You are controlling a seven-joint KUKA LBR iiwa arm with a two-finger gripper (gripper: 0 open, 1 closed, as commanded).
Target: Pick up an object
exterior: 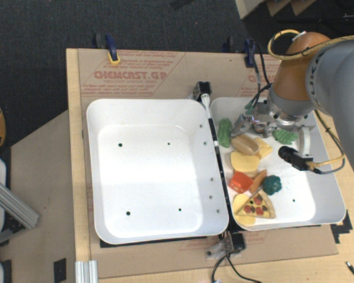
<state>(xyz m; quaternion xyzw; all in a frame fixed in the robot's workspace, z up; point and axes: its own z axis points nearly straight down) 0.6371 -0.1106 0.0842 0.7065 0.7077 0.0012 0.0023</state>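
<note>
the grey arm with the orange band reaches into the right white plastic bin (327, 208), and its two-finger gripper (255, 124) is low near the bin's far edge, just above a tan bread-shaped toy (246, 144). this toy's long axis runs from the divider side toward the bin's right edge. i cannot tell the state of the jaws. closer to the near edge lie a yellow cheese slice (245, 161), a red block (241, 181), a dark teal lump (272, 184) and a pizza slice toy (255, 206). a green leafy piece (225, 132) lies along the divider. the left white bin (100, 122) is beside it.
</note>
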